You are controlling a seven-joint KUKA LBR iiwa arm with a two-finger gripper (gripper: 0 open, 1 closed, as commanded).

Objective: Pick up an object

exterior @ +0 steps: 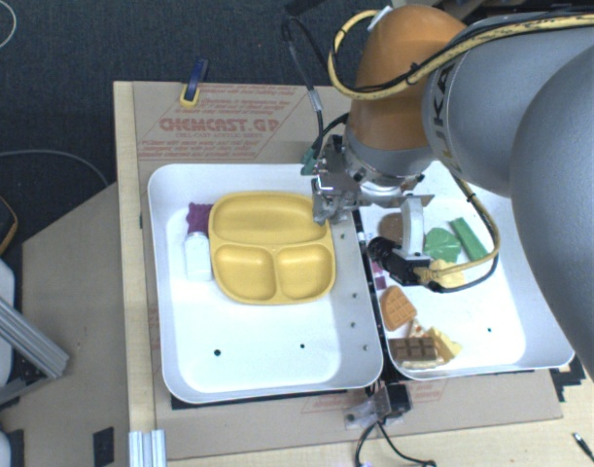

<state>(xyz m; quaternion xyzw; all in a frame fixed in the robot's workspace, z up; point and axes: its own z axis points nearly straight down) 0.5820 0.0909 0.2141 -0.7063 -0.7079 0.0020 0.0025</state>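
Presently we find the gripper (pixel 328 200) at the left bin's (pixel 170 261) right wall, over the yellow tray's (pixel 270 246) upper-right corner; finger state cannot be told.

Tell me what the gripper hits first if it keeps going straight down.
Most likely the right rim of the yellow three-compartment plastic plate in the left white bin; the gripper hangs over that edge, though depth is unclear.

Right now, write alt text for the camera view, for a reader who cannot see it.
A grey robot arm with an orange band reaches in from the right, its gripper at the right rim of a yellow divided plate in the left white bin. The right white bin holds toy food, including a waffle and green pieces.
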